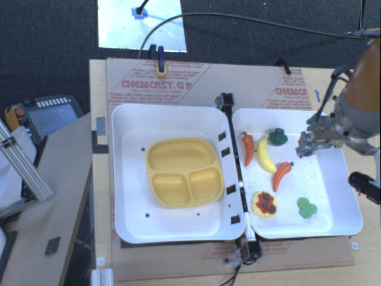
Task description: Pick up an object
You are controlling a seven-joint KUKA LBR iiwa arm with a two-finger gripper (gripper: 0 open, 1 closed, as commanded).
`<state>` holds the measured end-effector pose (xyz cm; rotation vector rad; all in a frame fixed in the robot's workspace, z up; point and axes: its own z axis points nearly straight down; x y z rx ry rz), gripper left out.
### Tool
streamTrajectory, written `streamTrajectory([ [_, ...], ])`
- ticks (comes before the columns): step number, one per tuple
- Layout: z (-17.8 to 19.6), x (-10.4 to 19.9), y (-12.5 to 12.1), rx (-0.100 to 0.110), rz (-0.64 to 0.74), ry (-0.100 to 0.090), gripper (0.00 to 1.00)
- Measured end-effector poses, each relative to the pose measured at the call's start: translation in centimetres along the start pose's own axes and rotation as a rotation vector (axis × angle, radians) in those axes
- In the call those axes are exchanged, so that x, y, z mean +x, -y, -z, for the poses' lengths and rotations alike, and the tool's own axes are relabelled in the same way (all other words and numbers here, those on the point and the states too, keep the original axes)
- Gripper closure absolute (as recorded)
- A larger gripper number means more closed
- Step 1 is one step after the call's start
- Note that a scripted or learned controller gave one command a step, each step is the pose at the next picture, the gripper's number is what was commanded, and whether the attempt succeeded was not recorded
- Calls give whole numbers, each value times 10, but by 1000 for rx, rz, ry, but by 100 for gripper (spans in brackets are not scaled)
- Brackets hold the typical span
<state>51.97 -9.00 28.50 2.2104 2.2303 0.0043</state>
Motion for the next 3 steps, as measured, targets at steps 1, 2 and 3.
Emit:
streamTrajectory([
  [1,-12,63,4,1,2,-2,100],
  [2,-31,120,10,2,2,-2,100],
  [3,-33,176,4,2,1,-2,100],
])
